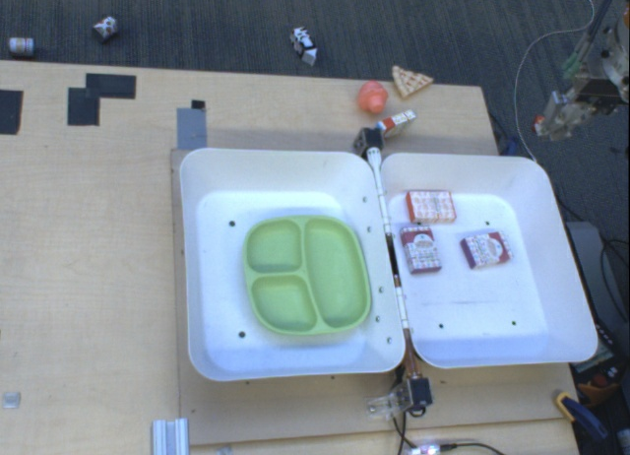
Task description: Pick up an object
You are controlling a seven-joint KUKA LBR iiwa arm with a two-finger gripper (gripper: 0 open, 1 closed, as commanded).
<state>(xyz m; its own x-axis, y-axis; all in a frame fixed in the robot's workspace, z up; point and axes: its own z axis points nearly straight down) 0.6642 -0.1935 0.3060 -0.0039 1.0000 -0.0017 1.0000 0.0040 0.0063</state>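
Camera view shows the tabletop (89, 276), two bins (202, 276), a green tray (305, 276) left and three packets (430, 207) lying unpicked right, the pincer (566, 113) well apart, its state untellable.

A divided tray (307, 276) lies in the left bin (207, 246); three packets (431, 207) in the right bin (541, 295).

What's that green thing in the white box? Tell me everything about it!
It is a light green tray, and it looks like smooth plastic. It has rounded corners and a raised rim, and ridges split it into three compartments: two smaller ones on the left and a long one on the right. Nothing lies in them. It sits flat on the floor of the left white bin, turned a little askew, near the bin's middle. Nothing else touches it.
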